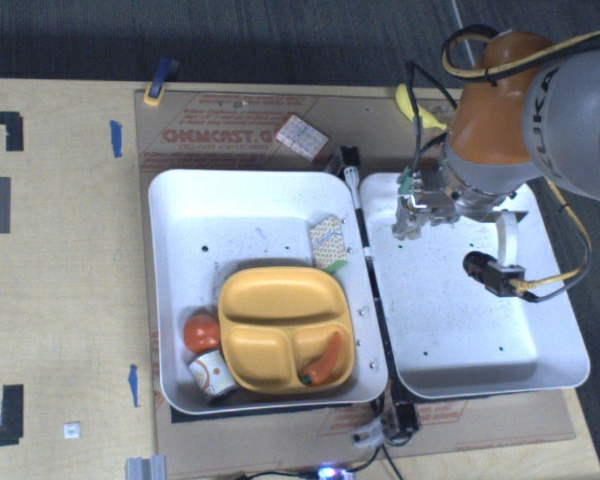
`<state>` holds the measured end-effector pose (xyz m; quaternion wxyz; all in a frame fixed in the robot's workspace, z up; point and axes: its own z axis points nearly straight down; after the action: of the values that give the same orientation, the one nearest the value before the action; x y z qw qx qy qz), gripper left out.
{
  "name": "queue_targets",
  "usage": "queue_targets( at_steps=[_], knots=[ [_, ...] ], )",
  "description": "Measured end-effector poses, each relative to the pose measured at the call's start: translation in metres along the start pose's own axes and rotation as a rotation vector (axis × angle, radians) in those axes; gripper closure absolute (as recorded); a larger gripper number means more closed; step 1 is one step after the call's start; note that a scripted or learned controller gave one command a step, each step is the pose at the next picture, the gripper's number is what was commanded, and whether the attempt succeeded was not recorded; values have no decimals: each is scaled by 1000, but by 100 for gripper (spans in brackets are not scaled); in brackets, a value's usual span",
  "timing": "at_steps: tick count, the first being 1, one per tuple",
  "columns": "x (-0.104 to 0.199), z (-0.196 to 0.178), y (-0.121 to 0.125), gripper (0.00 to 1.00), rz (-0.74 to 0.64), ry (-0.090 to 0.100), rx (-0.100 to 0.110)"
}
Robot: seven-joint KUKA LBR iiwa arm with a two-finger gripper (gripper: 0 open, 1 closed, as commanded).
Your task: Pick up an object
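Overhead, the grey arm hung its gripper, whose opening could not be told, above the right bin, so it needed to cross toward the yellow tray in the left bin.

Grey arm, orange band, seemingly yellow-black cables.

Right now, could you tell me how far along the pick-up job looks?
Nothing looks picked yet. The gripper hangs over the right bin, near its upper left corner, with no object seen between its fingers. The objects all lie in the left bin: the yellow divided tray, an orange-red piece in it, a tomato-like ball and a patterned packet. The whole grasp remains.
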<state>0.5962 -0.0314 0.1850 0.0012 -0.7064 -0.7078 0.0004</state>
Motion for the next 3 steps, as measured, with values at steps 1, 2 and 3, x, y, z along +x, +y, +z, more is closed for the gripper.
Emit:
queue_targets(
  at_steps=[1, 2, 3],
  knots=[
    [-1, -37, -73, 100, 3, 0, 0],
    [20, -44, -117, 100, 1, 0, -1],
    [41, -33, -117, 100, 2, 0, 1]
  ],
)
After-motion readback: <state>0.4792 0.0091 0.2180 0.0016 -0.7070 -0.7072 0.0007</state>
